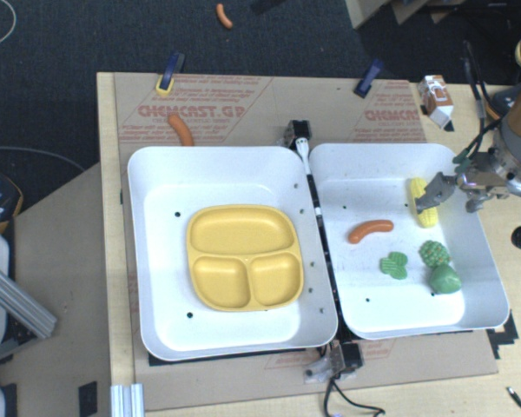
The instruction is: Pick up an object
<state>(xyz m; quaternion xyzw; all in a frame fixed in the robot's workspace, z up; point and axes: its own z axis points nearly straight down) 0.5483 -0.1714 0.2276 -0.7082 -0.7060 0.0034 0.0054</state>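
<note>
Hovering w/ claw (445, 189) spread, pinching nothing, right beside small yellow plastic corn cob (423, 203) just below-left. Needing to centre over cob, approx straddling it, before dropping & squeezing.

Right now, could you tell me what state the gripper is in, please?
Gripper: over the yellow corn in the right bin; open or closed cannot be told.

bright, even light | soft shadows | mild blur, slight grain

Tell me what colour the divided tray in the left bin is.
Yellow. The divided tray shows plainly in the camera view, lying in the white left bin.
</note>
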